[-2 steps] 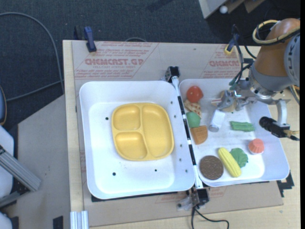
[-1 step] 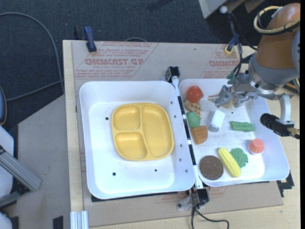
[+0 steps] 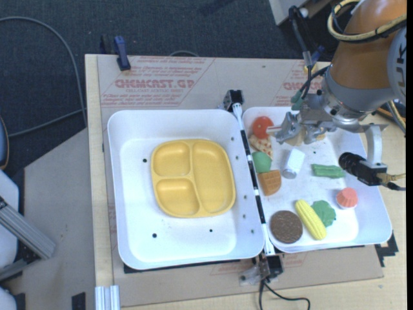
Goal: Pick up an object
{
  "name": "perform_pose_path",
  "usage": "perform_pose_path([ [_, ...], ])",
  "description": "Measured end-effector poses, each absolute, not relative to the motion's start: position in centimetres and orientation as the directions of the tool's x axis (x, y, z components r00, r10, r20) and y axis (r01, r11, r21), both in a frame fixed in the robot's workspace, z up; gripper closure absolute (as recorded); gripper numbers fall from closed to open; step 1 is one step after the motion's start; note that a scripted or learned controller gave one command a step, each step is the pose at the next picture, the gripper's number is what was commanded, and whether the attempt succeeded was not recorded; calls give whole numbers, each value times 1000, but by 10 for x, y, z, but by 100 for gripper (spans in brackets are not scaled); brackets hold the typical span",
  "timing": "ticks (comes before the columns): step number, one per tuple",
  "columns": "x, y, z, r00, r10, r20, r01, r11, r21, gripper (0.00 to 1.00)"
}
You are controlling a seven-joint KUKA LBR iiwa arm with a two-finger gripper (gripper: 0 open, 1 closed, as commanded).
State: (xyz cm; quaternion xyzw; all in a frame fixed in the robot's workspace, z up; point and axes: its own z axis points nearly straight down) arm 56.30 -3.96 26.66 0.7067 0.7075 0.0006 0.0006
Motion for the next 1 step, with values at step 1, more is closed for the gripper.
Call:
perform_pose_path([
  [1,567,18,237,-1,1000,1,1000,1,-3,100],
])
